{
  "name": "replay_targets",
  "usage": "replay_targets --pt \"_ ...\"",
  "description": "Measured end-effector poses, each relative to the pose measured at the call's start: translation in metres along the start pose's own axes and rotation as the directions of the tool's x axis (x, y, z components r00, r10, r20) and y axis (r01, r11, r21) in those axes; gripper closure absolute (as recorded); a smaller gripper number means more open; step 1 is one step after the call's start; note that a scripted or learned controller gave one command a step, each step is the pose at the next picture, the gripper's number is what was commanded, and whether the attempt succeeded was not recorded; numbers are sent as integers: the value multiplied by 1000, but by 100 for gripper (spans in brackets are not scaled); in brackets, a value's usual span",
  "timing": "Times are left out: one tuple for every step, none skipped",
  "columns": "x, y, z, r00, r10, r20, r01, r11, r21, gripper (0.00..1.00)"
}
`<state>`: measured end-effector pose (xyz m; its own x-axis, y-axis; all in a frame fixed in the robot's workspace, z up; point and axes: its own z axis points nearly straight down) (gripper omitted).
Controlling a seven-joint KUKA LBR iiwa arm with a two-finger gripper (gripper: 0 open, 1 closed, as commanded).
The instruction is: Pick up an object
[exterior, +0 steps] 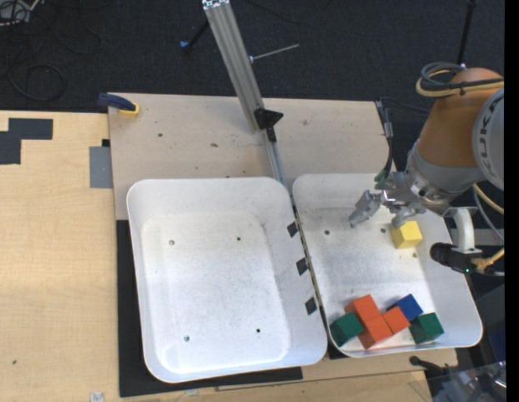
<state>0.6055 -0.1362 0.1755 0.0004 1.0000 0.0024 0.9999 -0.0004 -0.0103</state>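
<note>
Dark floor with loose cables lies behind the table [201,136], which carries two shallow white bins side by side. Over the upper part of the right bin [343,199] hangs the hand [385,209], reaching in from the right on a grey arm with an orange band [456,115]. Its fingers [362,209] are spread apart with nothing between them; one points left toward the bin's bare floor. Just beside the hand, toward the lower right, a yellow cube [407,234] sits by the other finger, though whether it touches is hard to tell. Near the bin's front edge, well apart from the hand, lies a cluster of blocks: two orange blocks [372,318] touching, a blue block [410,306], and two green blocks [346,328] at either end. Left of all this sits the left bin [159,199]. A slanted aluminium rail [236,57] rises from the table behind the bins.
</note>
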Motion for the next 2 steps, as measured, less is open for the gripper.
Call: replay_targets --pt "-3 -5 45 1000 1 1 -1 1000 -1 0" --pt "-5 -4 33 1000 9 1 -9 1000 -6 100"
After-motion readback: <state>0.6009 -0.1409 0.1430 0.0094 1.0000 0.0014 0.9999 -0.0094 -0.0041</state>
